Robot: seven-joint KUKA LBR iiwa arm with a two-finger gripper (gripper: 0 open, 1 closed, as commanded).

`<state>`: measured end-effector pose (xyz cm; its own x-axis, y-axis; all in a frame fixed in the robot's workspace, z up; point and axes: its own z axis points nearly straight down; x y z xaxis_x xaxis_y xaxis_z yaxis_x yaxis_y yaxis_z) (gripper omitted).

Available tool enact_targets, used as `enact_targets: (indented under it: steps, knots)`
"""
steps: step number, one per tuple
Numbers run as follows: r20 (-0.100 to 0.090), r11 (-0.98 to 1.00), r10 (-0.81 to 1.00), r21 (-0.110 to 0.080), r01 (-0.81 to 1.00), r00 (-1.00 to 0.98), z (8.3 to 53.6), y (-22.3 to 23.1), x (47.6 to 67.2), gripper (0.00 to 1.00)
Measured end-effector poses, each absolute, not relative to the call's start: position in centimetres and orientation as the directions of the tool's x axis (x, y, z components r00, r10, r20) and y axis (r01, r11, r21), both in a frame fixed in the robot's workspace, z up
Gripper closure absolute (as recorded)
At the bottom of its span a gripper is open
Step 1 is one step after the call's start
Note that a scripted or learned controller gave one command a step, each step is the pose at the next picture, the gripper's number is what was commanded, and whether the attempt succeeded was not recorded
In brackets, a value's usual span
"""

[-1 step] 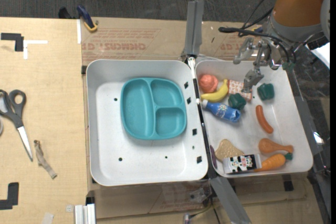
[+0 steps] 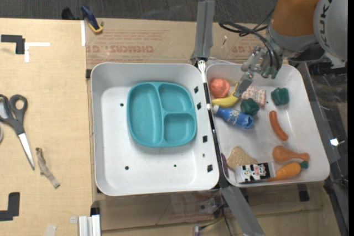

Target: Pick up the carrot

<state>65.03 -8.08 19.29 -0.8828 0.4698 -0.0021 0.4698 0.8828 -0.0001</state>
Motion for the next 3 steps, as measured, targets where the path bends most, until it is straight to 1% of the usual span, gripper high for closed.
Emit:
enact_targets:
  steps: [1, 2, 3]
  knots:
    - [-0.001, 0.902, 0.432, 0.000, 0.432, -0.902, 10.9, -11.3, 60.1, 0.00]
    - [-0.007, 0.828, 0.561, 0.002, 0.561, -0.828, 12.4, -18.0, 61.6, 0.00]
    - [0.001, 0.561, 0.827, -0.001, 0.827, -0.561, 9.2, -19.5, 48.3, 0.00]
